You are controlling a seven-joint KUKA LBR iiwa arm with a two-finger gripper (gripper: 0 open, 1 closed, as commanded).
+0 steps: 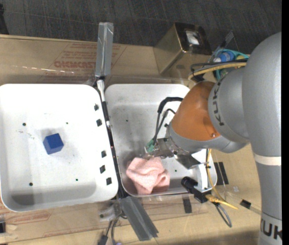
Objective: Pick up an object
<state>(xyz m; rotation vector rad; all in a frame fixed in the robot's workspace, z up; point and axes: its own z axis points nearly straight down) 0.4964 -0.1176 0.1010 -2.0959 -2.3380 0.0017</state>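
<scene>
the pincer [157, 149] hangs in the right bin [134, 101], just at the top edge of the pink cloth [147, 174]; whether it's apart or together, i cannot tell.

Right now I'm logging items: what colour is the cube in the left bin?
Blue cube, seen in the camera view.

Two bins side by side on counter [27, 52]; cube [53, 143] in left bin [11, 111], near its middle; cloth [147, 174] in right bin [129, 106], at its near edge; claw [157, 148] over right bin, just behind cloth; arm [236, 106] enters from right.
</scene>
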